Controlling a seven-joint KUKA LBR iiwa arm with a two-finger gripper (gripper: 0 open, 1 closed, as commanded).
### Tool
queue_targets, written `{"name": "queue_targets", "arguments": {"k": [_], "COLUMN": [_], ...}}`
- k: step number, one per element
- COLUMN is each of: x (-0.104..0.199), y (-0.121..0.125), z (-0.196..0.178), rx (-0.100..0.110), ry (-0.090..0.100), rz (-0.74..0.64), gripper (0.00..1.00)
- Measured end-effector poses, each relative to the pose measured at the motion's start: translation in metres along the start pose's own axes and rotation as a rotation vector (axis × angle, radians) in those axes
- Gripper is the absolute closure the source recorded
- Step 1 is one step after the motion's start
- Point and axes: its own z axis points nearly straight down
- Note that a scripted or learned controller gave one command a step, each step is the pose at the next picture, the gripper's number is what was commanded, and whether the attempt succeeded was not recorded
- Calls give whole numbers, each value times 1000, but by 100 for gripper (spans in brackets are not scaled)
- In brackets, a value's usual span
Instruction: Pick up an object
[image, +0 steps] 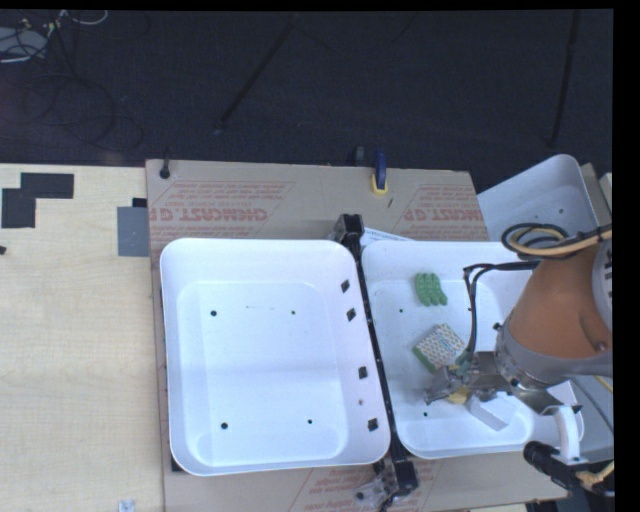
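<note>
Two white bins sit side by side on a cardboard sheet (300, 200) with reversed red lettering, which lies on a pale wood bench (70, 340). Starting at the far left, that wood has a few dark patches on it, one black stepped shape (35, 195) and one grey rectangle (131, 230), and I can't tell what they are. Behind the bench it's just dark floor with some cables, all pretty murky.

Left bin (185, 260): bare white floor with a few small dark dots, loads of open room, rounded rim all the way round. Black clips (362, 345) run down the seam where the bins meet.

Right bin (385, 270) is where the stuff is. A small green ridged object (430, 289) lies toward the back, well apart from everything else with open floor around it. Nearer the front there's a flat patterned square piece (440, 346), tilted, and just below it a cluttered little knot with something yellow (457, 397) and a pale grey block (488, 412) close to the front wall. Hard to separate those bits from each other.

The gripper (455, 380) comes in from the right, low over that cluster, right beside the patterned piece. Whether it's spread or pinched on anything, I honestly can't tell; it blends into the clutter. The arm's orange band (555, 300) and grey wrist cover the bin's right side, so the rim there is hidden, and black cables (500, 275) loop over it. A white angled panel (545, 200) sits behind, cut off at the edge.
</note>
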Motion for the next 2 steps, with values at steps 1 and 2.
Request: {"name": "queue_targets", "arguments": {"k": [1, 2], "x": [-21, -52], "y": [84, 174], "z": [-156, -285], "rx": [-36, -34], "ry": [-11, -12], "rz": [-5, -8], "gripper": [0, 0]}}
